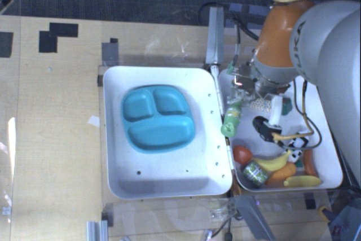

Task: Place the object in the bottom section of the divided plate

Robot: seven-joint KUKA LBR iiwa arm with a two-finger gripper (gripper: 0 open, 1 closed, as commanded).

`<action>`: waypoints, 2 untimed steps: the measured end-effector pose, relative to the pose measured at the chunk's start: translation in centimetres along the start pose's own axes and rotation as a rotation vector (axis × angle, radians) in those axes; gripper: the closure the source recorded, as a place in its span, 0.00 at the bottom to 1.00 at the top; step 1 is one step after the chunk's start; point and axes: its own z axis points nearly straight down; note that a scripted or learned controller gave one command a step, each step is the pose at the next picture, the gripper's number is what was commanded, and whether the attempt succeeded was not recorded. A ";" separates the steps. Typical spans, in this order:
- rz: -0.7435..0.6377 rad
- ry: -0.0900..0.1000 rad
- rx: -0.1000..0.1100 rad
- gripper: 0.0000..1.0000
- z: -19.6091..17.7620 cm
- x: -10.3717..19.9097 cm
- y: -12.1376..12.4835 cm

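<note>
While the grey arm point(327, 48) with its orange band reaches in from the right, the hand point(248, 84) is seen low over the upper part of the right bin point(330, 169), and whether it is released or clenched cannot be told from this angle. Nothing is seen held. A green bottle point(231, 119) lies just below the hand, tilted against the bin's left wall, and it is judged the likeliest thing to be taken, though that cannot be confirmed. Farther down the same bin a red tomato point(242, 153), a small can point(255, 173), a yellow banana point(273, 162), an orange carrot point(280, 174) and a second yellow piece point(302, 180) are crowded together, several of them touching. A blue divided plate point(159, 118) sits bare in the left bin point(163, 183), its wide bottom section point(162, 134) nearest the camera and two smaller sections behind it.

If the bottle is the target, it is expected to be light, stiff and rather slick, probably a hollow plastic toy, and rounded enough to roll or squirt out of a pinch. A hold across its middle, at right angles to its long axis, is judged safest, since the narrow neck offers little surface. Room for a finger on the wall side looks scarce. The wide section should receive it lying down.
</note>
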 end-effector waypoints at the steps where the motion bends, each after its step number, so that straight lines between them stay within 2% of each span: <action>1: -0.186 0.000 0.002 1.00 -1.5 4.9 0.6; 2: 0.098 -0.001 0.003 1.00 0.1 3.3 0.9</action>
